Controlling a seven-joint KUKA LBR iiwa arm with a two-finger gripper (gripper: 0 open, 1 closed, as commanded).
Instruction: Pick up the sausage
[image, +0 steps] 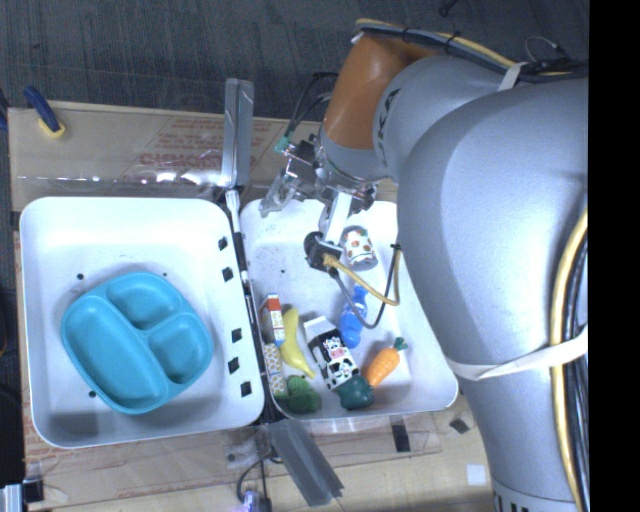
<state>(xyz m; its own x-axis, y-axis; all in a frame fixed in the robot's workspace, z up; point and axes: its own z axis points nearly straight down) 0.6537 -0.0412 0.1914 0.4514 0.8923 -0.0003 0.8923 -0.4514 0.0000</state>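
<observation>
While the gripper (284, 190) hovers well beyond the banana's (293, 345) far end, fingers spread and empty, the sausage (272, 318) lies just beside that banana on its view-left side, its long axis pointing roughly toward the gripper.

A blue divided plate (137, 340) lies in the left white bin (40, 230). Crowded at the near end of the right bin (272, 232) are a yellow banana (292, 343), a cow-patterned box (338, 362), an orange carrot (383, 364) and a blue bottle (351, 322). Two green toys (300, 393) lie by the rim.
</observation>
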